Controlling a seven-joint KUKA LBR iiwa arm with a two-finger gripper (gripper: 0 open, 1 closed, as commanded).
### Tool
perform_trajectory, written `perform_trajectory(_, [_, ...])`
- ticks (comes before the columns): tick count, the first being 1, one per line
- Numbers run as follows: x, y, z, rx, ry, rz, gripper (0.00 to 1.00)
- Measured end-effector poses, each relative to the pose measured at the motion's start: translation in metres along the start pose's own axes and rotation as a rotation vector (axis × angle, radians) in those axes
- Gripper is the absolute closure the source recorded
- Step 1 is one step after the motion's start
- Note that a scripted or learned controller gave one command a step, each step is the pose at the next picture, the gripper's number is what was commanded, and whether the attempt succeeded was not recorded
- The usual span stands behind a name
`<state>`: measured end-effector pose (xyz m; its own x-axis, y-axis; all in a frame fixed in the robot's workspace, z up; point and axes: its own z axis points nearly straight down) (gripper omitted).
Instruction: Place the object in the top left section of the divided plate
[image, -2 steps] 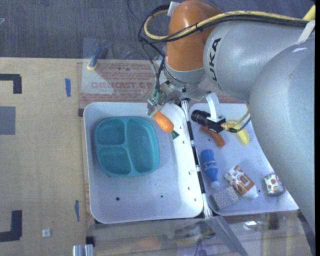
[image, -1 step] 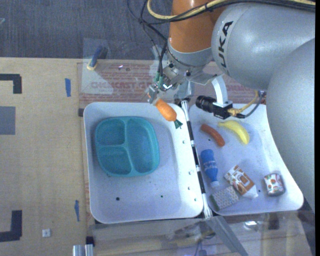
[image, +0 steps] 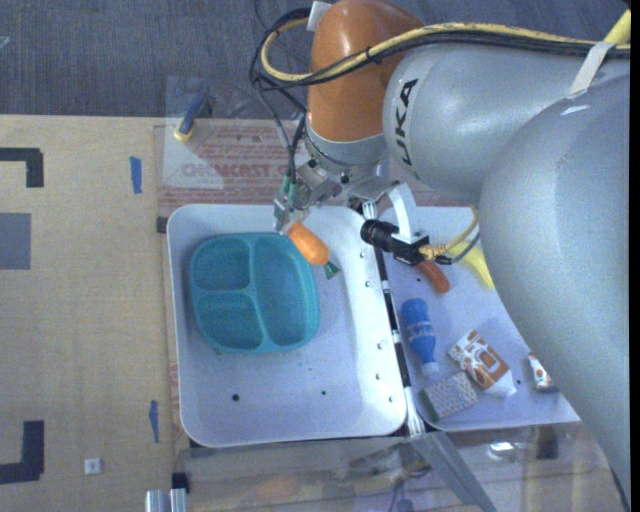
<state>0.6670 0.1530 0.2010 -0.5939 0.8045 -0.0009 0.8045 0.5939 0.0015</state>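
Now the claw (image: 291, 210) hangs at the far edge of the left bin (image: 250, 400); whether it is open, I cannot tell; the carrot (image: 309, 245) sits just beneath, touching the divided plate (image: 255, 290) rim; it may roll off outside.

wooden bench (image: 80, 330) bears two white bins (image: 280, 405) side by side
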Motion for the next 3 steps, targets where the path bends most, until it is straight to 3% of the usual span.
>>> perform_trajectory(1, [0.000, 0.001, -0.046, -0.003, -0.002, -0.022, 1.00])
perform_trajectory(2, [0.033, 0.023, -0.010, 0.000, 0.000, -0.185, 1.00])
perform_trajectory(3, [0.016, -0.018, 0.039, -0.001, 0.000, -0.232, 1.00])
